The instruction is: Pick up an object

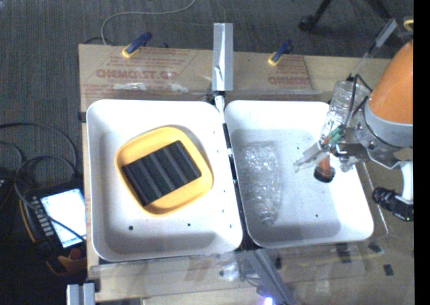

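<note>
My gripper (326, 162) hangs over the right part of the right bin (349, 226), its grey fingers spread open. Right under it, between the fingers, a small brown and orange object (324, 173) rests on the bin floor. I cannot tell whether the fingers touch it. A clear plastic bottle (261, 179) lies lengthwise in the left half of the same bin. In the left bin (107, 230) sits a yellow, rounded object with a black ribbed top (163, 169).
The arm's orange band and grey wrist (396, 105) lean in over the right bin's right wall. A grey divider strip (222, 62) runs between the bins at the back. Two blue and yellow clamps (136, 44) hold the cardboard behind them.
</note>
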`<action>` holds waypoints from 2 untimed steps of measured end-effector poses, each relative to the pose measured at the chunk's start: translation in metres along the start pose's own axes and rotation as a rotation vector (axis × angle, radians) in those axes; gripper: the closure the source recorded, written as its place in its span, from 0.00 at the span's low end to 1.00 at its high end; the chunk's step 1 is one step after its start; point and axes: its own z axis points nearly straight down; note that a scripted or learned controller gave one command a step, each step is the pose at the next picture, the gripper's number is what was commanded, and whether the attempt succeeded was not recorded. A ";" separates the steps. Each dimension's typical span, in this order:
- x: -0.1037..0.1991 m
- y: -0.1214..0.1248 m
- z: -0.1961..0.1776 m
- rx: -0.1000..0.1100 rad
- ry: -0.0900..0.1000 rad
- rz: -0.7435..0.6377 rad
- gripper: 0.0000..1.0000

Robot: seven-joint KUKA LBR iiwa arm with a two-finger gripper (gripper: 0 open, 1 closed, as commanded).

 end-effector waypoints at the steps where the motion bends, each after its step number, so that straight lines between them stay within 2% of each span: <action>1: 0.018 -0.006 0.005 -0.001 0.000 0.059 0.00; 2: -0.027 0.034 0.022 -0.002 -0.003 -0.008 0.00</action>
